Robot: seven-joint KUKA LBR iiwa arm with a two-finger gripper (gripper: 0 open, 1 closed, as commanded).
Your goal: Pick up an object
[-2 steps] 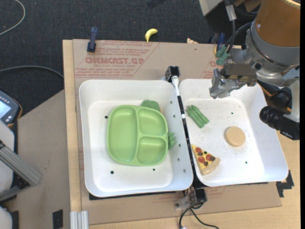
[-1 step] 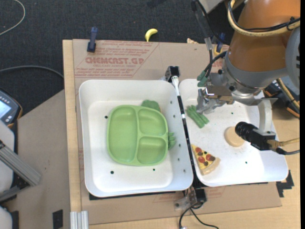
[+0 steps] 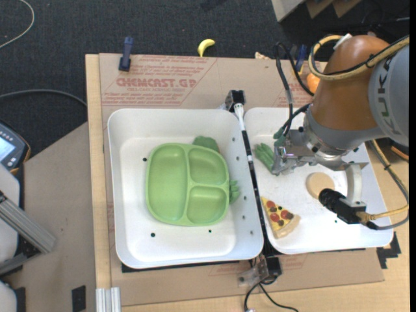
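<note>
Lying just left of the end effector [image 3: 284, 163], green object [image 3: 264, 155].

You see two bins [image 3: 123, 194] of smooth white plastic with a soft sheen. The green divided plate [image 3: 188, 184] looks like matt moulded plastic. Beneath them lies a brown cardboard sheet [image 3: 162, 83], dull and printed in red. The arm's orange band [image 3: 344, 90] is glossy, catching light.
</note>
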